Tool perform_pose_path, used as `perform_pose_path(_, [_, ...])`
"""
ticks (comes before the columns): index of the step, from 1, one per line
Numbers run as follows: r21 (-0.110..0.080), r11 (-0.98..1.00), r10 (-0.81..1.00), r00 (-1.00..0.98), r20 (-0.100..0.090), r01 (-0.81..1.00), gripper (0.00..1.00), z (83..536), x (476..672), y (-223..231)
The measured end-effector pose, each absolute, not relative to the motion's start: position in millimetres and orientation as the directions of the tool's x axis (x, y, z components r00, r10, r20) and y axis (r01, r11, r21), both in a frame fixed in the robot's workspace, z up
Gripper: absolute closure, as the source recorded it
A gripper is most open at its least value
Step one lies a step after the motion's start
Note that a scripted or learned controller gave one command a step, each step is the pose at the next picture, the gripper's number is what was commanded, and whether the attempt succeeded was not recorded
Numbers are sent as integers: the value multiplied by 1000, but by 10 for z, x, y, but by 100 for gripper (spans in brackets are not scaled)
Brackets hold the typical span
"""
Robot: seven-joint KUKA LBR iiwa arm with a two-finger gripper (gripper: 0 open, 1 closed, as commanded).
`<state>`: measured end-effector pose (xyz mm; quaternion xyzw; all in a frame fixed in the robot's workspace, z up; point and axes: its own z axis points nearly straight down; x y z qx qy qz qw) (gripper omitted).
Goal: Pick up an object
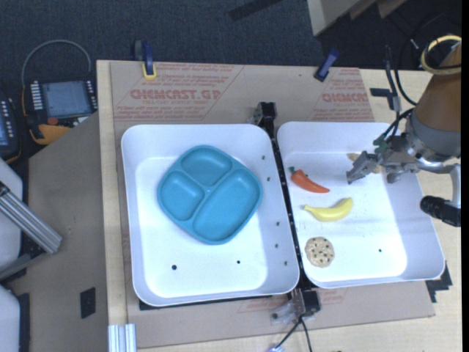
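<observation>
Gripper fingers spread and holding nothing, we hover in the right bin just beside the carrot, judging a descent onto it comes next.

The worktop was a tan board printed with red lettering, held by a yellow-and-blue clamp at its far edge. Dark blue-grey carpet covered the floor beyond. A handheld control pendant with a looping cable lay at the left, near an aluminium rail.
</observation>
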<state>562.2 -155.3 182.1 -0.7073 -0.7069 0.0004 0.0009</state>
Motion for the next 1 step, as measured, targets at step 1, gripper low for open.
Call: perform_pose_path(1, [-8, 0, 1000, 0, 3, 1000, 0, 1231, 5695, -1519])
